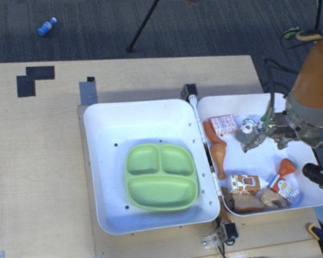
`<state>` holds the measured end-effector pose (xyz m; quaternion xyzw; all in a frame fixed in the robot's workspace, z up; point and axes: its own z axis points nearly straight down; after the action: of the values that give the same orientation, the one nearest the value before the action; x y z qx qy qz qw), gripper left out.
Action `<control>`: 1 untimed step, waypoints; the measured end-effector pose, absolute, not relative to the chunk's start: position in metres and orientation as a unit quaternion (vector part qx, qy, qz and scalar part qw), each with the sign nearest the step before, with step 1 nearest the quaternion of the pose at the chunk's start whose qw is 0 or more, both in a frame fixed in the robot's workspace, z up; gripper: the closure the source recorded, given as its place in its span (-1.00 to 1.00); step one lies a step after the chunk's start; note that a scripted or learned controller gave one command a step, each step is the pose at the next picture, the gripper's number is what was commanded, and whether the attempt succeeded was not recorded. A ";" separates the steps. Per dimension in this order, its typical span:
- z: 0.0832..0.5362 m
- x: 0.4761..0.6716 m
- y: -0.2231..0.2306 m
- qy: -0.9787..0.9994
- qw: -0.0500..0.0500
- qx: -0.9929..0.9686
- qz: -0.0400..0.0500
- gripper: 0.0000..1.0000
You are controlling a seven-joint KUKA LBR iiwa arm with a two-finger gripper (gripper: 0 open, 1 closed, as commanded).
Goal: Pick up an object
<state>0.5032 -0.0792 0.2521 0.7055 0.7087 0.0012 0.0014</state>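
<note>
The bench (37,181) is a light wooden surface. Two shallow white bins rest on it side by side: the left bin (101,176) and the right bin (299,164). Black patches (33,79) mark the far left area. A small clear part (213,239) lies at the near edge.

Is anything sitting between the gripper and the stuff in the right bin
Nothing visible does. The gripper hangs over bare floor of the right bin, with the small round toy right beside it and the orange chicken leg left.
</note>
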 end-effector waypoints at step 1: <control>0.233 0.534 -0.041 0.709 0.001 0.705 0.001 -1.00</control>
<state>0.5337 -0.0407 0.2331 0.7050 0.7092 0.0011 0.0007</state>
